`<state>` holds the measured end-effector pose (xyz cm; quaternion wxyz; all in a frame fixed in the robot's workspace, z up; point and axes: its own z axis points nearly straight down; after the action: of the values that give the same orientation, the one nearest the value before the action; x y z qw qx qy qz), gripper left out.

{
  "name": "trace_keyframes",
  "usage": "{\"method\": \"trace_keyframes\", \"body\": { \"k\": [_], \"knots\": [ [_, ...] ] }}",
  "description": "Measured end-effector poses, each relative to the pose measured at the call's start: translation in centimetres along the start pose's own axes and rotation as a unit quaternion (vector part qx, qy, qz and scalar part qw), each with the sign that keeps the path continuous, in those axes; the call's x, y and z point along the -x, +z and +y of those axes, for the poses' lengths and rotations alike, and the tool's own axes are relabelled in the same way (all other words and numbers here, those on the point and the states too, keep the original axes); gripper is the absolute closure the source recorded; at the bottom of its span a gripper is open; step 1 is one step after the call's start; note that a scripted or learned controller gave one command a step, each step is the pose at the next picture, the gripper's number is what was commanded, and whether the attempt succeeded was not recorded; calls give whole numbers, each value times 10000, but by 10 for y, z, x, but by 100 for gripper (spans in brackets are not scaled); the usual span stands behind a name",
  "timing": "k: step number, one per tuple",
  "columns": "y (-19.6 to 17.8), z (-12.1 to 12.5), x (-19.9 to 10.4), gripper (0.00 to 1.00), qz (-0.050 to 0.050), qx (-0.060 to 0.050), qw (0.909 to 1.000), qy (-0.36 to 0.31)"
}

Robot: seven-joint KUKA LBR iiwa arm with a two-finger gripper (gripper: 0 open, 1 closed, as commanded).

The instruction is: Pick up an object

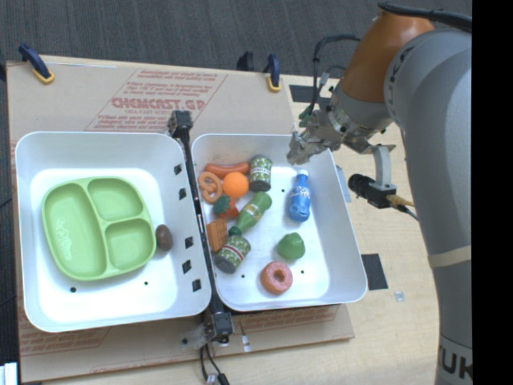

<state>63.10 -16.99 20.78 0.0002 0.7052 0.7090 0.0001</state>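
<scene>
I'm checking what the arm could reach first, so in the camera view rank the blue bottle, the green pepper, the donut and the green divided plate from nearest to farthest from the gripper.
From the gripper:
1. Blue bottle, right bin, just below it.
2. Green pepper, right bin, lower.
3. Donut, right bin's near end.
4. Green divided plate, left bin.

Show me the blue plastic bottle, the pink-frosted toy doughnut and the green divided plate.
Blue plastic bottle (299,199): camera view, middle of its body.
Pink-frosted toy doughnut (276,278): camera view, its ring.
Green divided plate (98,227): camera view, ridge between compartments.
</scene>
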Motion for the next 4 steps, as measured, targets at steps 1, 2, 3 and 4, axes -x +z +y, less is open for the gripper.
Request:
{"method": "trace_keyframes", "body": {
  "k": [1, 2, 3, 4],
  "knots": [
    [-18, -37, -18, 100, 5, -12, 10000, 11],
    [-13, -51, -11, 100, 4, -19, 10000, 4],
    [-3, -30, -17, 100, 1, -8, 10000, 0],
    [-7, -60, -33, 100, 1, -16, 10000, 4]
  ]
}}
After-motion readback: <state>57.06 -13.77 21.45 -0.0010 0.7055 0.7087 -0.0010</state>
